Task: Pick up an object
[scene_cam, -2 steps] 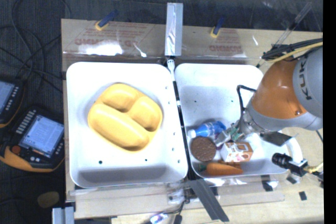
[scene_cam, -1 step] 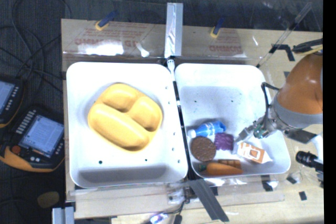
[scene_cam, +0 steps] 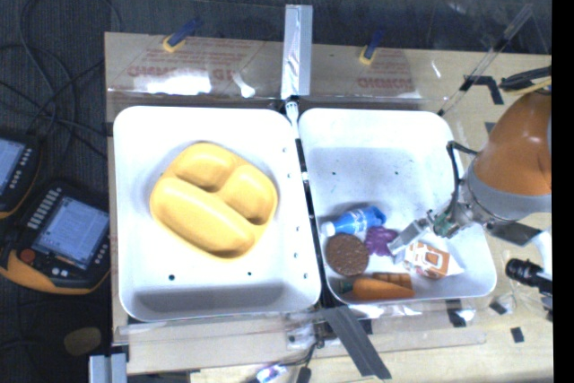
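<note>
Camera view: gripper [scene_cam: 429, 227] nr carton [scene_cam: 430, 258], carrot [scene_cam: 381, 287].

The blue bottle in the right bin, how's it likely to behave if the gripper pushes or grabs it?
The blue bottle lies on its side, so it would probably roll if nudged across its length. It looks small and plastic, likely light and somewhat slippery. It rests close against the brown round thing and the purple thing, which may block its roll or get shoved along.

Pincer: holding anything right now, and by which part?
Cannot tell. The pincer sits low in the right bin, just above the white-and-orange packet, but no object shows between its tips.
</note>
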Robot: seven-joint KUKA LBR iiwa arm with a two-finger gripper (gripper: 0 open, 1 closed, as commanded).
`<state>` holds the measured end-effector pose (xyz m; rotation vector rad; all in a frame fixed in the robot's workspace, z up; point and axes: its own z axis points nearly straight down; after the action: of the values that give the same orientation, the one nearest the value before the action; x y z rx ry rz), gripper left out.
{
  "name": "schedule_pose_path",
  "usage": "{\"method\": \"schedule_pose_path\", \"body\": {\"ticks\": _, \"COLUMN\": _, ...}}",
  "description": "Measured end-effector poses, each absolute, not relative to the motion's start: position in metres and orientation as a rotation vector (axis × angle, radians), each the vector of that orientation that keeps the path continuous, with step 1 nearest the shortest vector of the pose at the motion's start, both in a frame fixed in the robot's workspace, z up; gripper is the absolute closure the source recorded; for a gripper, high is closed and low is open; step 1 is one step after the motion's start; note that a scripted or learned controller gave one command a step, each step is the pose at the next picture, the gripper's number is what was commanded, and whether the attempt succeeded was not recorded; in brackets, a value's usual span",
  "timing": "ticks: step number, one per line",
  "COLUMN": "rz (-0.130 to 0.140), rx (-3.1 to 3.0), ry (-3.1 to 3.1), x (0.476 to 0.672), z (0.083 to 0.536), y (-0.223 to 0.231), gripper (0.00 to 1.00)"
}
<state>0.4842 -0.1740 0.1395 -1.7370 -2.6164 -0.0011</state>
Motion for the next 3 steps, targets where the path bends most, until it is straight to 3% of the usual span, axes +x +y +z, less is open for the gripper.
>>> {"method": "schedule_pose_path", "body": {"ticks": 1, "rz": -0.007, "rx": -1.648, "ry": -2.690, "x": 0.617, "z": 0.089, "y": -0.131, "gripper": 0.00}}
{"method": "schedule_pose_path", "body": {"ticks": 2, "rz": -0.006, "rx": -2.014, "ry": -2.428, "x": 0.501, "z": 0.090, "y": -0.140, "gripper": 0.00}}
{"method": "schedule_pose_path", "body": {"ticks": 3, "rz": -0.007, "rx": -1.949, "ry": -2.482, "x": 0.586, "z": 0.090, "y": -0.102, "gripper": 0.00}}
